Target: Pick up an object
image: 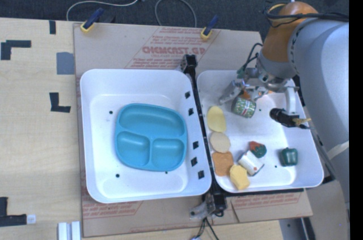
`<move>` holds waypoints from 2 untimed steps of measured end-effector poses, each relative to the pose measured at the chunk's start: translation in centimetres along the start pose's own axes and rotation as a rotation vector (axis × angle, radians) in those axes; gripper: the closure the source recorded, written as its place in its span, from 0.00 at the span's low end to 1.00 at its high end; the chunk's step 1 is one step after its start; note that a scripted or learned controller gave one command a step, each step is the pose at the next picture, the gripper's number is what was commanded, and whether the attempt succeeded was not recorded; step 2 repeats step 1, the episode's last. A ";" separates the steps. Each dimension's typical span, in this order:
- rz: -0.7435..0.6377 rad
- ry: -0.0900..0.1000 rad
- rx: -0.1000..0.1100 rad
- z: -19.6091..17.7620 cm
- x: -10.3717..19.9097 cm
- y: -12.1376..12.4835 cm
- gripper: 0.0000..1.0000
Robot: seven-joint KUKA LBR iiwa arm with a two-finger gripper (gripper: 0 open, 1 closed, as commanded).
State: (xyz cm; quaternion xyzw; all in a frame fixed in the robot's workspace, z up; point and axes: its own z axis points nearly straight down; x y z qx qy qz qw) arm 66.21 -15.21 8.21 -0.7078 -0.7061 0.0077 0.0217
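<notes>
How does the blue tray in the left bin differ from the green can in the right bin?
The tray is light blue, flat and wide, with three compartments; the can is green, small and cylindrical. The tray lies alone in the left bin, far from the arm; the can lies on its side among other items in the right bin, just below the end effector. Both rest on a white bin floor.

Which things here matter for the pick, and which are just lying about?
In play: gripper, the green-labelled can just under it, right bin with yellow piece, tan disc, orange piece, dark green block.

Lying about: left bin, blue divided tray, two clamps.
</notes>
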 end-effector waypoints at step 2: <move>0.002 -0.008 -0.003 0.0 0.1 0.0 0.00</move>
